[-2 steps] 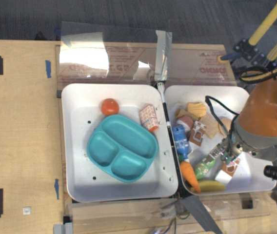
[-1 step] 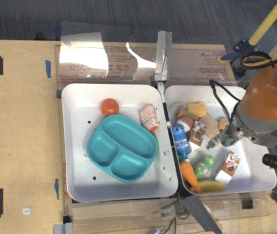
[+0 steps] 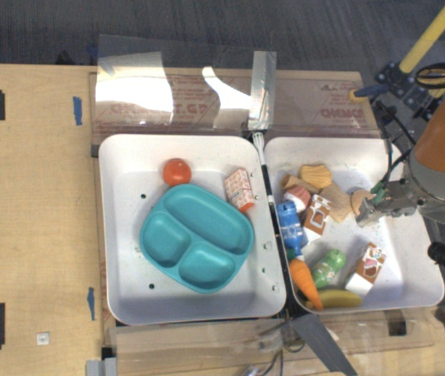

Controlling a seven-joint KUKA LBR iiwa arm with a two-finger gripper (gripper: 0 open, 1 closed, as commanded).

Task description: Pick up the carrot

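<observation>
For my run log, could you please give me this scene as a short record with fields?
target: carrot, lying at the right bin's near-left corner
carrot neighbours: yellow piece touching its tip, green item beside it
gripper: above the right bin's right part, apart from the carrot
left bin: teal divided tray, red ball, small carton

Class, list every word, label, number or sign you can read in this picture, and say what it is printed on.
No text can be read for certain.
Red print on the cardboard behind the bins: upside down, too blurred to read.
Small cartons: printed patterns, too small to read.
Blue bottle: label illegible.
</observation>
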